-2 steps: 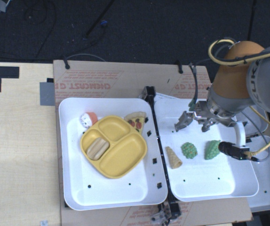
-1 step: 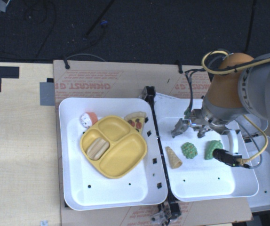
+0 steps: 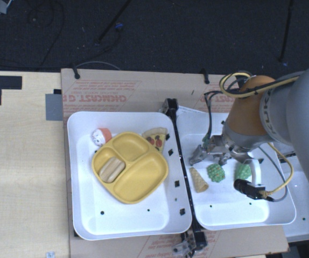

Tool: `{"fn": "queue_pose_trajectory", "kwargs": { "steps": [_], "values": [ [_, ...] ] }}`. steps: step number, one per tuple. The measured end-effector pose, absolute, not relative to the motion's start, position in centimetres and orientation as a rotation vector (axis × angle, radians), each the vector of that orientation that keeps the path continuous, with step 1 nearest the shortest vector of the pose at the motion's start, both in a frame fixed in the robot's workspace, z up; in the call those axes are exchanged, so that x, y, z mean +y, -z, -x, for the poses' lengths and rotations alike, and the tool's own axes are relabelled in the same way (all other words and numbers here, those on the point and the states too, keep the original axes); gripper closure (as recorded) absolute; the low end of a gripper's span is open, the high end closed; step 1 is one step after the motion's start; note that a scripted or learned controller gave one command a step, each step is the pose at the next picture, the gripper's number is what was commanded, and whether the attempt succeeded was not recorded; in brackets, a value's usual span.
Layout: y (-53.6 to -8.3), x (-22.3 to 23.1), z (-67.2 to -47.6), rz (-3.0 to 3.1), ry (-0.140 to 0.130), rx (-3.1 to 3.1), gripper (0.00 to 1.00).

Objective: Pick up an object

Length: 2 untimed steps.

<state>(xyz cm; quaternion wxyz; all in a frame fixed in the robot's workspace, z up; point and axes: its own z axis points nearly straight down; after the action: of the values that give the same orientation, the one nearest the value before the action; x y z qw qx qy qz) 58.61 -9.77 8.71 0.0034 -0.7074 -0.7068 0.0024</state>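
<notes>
My gripper (image 3: 210, 156) hangs low over the right bin (image 3: 235, 219), near its left-middle part. Just below it in the view lies a knobbly green toy (image 3: 216, 172), close to the gripper or touching it; I cannot tell which. A tan cone (image 3: 199, 179) lies to the left of that toy, pointing toward the gripper. A second green piece (image 3: 243, 171) lies to the right, beside a white strip (image 3: 255, 172). Nothing is visibly held.
The left bin (image 3: 84, 198) holds a yellow divided plate (image 3: 138, 179) with a tan bun-like piece (image 3: 110, 169) in one compartment. A pizza slice toy (image 3: 156, 137) and a red-and-white toy (image 3: 100, 136) lie behind the plate. A black divider (image 3: 180, 160) runs between the bins.
</notes>
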Motion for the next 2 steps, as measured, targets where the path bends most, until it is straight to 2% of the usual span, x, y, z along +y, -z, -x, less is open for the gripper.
{"fn": "queue_pose_trajectory", "kwargs": {
  "steps": [1, 2],
  "values": [
    [-10.0, -9.9, -58.7, 2.224, -0.006, -2.212, 1.00],
    [-16.3, -10.3, -58.5, 2.228, 0.001, -2.216, 1.00]
  ]
}}
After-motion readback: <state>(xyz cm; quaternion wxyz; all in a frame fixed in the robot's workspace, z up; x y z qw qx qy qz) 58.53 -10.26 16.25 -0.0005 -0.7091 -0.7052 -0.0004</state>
